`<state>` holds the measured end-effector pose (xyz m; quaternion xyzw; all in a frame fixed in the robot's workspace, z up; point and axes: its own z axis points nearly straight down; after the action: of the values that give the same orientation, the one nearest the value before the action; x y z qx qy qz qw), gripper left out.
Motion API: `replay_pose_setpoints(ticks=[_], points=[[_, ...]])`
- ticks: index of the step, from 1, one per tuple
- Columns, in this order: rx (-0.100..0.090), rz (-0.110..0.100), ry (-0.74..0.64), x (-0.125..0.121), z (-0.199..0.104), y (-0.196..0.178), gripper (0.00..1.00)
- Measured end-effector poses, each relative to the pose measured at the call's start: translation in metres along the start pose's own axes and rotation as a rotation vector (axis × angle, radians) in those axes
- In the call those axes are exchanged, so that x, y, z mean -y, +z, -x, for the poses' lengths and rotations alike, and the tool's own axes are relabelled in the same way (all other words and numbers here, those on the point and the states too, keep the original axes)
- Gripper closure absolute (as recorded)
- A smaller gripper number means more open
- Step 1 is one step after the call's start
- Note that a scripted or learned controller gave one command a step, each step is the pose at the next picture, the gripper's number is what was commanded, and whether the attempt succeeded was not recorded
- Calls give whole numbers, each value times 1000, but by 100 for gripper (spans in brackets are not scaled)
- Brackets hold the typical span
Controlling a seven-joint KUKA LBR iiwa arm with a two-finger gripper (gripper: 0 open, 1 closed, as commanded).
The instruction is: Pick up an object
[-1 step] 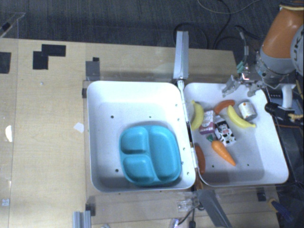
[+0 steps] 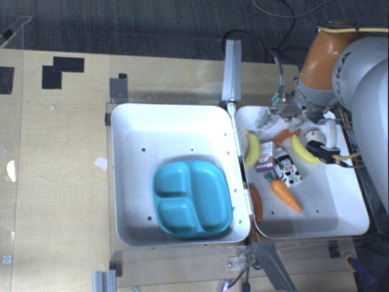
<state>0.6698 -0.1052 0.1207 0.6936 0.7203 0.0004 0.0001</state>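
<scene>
gripper (image 2: 281,109) low over right bin (image 2: 346,224), near banana (image 2: 303,150)

Left shallow white bin (image 2: 127,163) holds a light-blue three-compartment plastic tray (image 2: 192,198), sitting toward the front-right corner. Pale wooden surface (image 2: 61,181) has black square markers (image 2: 61,72) at far left. Grey metal bracket (image 2: 231,69) stands between the bins' far edges.
</scene>
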Motion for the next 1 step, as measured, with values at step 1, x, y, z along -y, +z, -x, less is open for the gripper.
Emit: replay_pose_setpoints(ticks=[1], points=[[2,4,-6,-2,-1,-10,100]])
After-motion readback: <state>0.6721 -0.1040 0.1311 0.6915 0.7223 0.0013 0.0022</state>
